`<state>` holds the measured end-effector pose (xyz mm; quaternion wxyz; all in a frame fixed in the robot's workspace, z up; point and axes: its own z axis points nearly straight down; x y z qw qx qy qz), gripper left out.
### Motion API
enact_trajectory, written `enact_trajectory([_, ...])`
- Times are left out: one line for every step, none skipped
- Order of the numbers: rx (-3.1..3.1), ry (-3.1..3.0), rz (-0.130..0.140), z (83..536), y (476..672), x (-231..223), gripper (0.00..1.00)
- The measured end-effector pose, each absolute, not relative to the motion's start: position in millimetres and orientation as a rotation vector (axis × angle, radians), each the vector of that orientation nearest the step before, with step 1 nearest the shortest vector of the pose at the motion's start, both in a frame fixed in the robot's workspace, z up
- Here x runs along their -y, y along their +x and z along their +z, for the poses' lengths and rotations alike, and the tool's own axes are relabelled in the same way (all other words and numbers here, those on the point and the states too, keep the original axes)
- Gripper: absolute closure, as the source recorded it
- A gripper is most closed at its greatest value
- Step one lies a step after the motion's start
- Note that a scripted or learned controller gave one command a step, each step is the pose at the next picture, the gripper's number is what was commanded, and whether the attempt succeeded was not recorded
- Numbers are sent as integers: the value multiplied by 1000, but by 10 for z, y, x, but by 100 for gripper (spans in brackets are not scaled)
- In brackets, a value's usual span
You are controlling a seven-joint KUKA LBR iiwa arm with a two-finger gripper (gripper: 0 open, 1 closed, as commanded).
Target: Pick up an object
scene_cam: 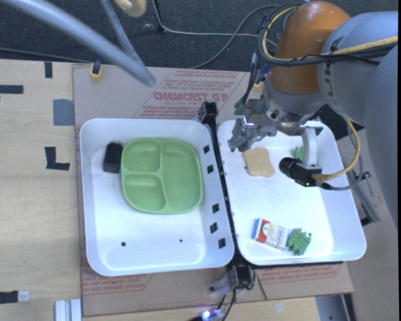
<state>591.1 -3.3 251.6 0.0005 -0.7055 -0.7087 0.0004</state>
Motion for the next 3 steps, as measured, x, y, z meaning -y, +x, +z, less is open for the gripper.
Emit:
enact_trajectory([2226,-2216,3,2320,6020,-481,100])
enact_trajectory([2226,-2217,3,2175,6133,-977,100])
enact_trajectory([2224,-2218,3,2181,6128,-962,0])
